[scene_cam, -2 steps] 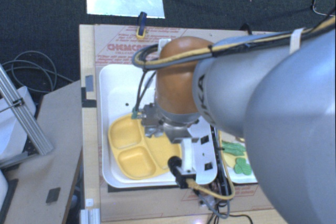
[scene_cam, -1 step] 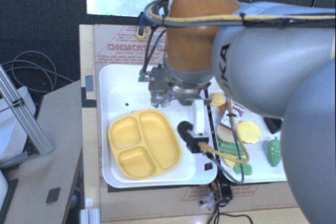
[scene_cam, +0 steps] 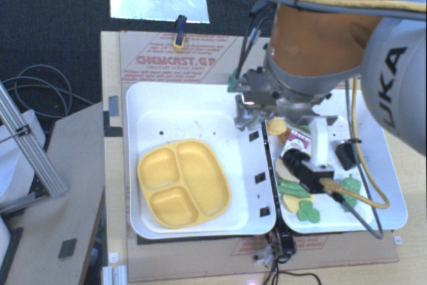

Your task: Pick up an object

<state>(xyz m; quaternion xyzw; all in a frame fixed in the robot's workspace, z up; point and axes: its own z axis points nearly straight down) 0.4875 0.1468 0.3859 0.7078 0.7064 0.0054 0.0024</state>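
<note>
Over the wall shared by the two bins, toward the far side, the end effector [scene_cam: 250, 115] hangs low under the bulky grey arm [scene_cam: 393, 70]. Wrist hardware hides it, so I cannot tell whether it is wide or narrow.

Left bin [scene_cam: 173, 110]: yellow divided tray [scene_cam: 183, 181], three compartments, lying flat in the near half.

Right bin [scene_cam: 392, 207]: loose objects lie near the shared wall, partly under the arm. A yellow piece [scene_cam: 277, 125] is just beside the end effector and a pink-and-white packet [scene_cam: 297, 141] is next to it. A green toy [scene_cam: 308, 211] sits near the front rim.
</note>
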